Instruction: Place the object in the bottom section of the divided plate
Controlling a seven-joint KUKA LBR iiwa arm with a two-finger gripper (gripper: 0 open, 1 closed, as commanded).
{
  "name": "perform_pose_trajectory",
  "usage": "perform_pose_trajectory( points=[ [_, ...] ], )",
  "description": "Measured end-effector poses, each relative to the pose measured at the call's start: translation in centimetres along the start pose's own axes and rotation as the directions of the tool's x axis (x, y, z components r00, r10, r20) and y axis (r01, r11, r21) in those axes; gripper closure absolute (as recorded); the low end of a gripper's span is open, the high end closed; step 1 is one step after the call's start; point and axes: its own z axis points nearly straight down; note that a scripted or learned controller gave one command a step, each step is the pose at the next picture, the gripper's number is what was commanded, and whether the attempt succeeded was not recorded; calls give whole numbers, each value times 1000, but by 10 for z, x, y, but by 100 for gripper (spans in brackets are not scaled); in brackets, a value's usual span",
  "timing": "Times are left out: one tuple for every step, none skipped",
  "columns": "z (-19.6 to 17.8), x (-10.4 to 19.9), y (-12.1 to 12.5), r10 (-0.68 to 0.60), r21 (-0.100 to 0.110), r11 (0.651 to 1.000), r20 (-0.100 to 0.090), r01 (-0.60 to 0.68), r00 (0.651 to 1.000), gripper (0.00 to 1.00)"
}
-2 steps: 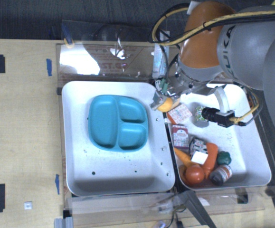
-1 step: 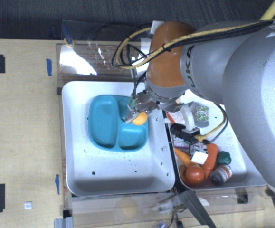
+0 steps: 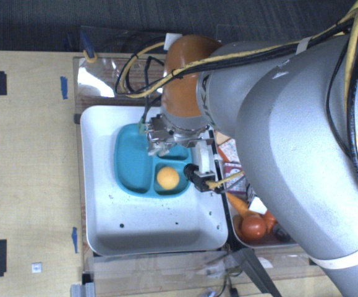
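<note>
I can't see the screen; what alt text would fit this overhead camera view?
A small round yellow-orange ball lies in the bottom section of a blue divided plastic plate inside a shallow white bin. The grey robot arm's claw hovers just above the plate.

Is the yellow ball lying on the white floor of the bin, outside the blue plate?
No. The yellow ball sits inside a bottom compartment of the blue divided plate, not on the white bin floor.

Bright, even overhead light; glare on the plastic sheet (image 3: 98, 79).
</note>
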Motion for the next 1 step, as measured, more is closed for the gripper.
perform_pose_trajectory(
  points=[
    [4,0,-2,0,8,1000,1,0,1000,0]
  ],
)
